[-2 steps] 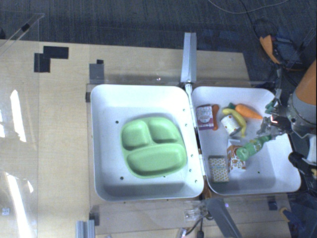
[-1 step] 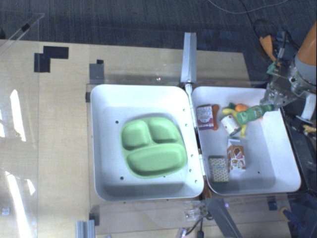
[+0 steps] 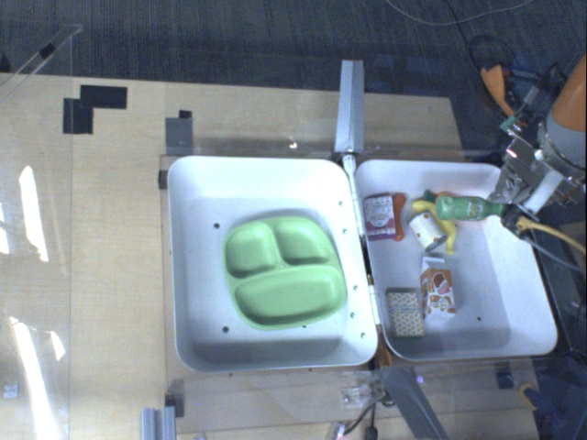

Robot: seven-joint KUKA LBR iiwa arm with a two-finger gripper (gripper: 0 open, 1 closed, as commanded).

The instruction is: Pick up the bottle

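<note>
Bottle [image 3: 468, 208]: one; bins [image 3: 188, 246]: two.

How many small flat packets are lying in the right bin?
3: a dark packet near the divider, a red-and-white packet mid-bin, a grey packet at the front.

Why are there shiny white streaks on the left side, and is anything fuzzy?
Camera view: the pale streaks are glare on a clear panel over the bench; a small bright glint sits on the left bin's far rim; the green divided plate looks soft-edged; the gripper by the green bottle looks slightly blurred.
</note>
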